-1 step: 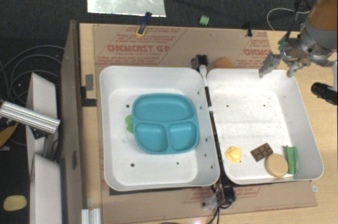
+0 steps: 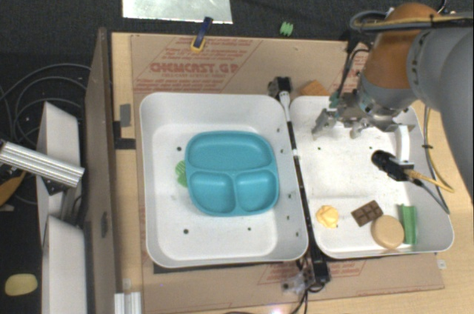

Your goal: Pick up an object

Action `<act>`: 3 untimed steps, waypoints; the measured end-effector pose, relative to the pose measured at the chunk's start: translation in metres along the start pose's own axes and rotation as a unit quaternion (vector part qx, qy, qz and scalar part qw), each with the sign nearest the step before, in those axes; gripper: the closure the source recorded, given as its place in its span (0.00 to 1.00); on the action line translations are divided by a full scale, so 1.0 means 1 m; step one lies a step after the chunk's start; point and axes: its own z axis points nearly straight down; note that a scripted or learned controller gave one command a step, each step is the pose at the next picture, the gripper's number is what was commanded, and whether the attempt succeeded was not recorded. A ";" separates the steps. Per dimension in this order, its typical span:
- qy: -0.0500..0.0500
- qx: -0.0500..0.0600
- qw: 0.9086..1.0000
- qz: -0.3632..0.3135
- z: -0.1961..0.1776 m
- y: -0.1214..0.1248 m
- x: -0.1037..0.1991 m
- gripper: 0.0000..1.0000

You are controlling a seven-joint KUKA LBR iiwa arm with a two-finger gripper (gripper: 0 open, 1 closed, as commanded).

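claw [image 2: 339, 121] fingers spread, nothing between them we can see, green item [image 2: 181, 172] half hidden under blue tray [image 2: 231, 172], brown tabletop [image 2: 200, 68] on dark carpet

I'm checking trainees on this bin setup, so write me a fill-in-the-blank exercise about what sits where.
1. The blue divided tray lies in the ____ bin of the camera view.
2. The divided tray has ____ compartments.
3. The yellow item, the brown block and the tan round piece lie along the ____ edge of the right bin.
4. The gripper hangs over the ____ bin.

Missing words: left; three; near; right
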 end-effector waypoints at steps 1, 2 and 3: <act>-0.002 -0.002 1.000 0.006 0.051 -0.038 -0.041 0.00; -0.003 -0.009 1.000 0.001 0.045 0.042 -0.028 0.00; -0.002 -0.004 1.000 0.004 0.048 0.007 -0.011 0.00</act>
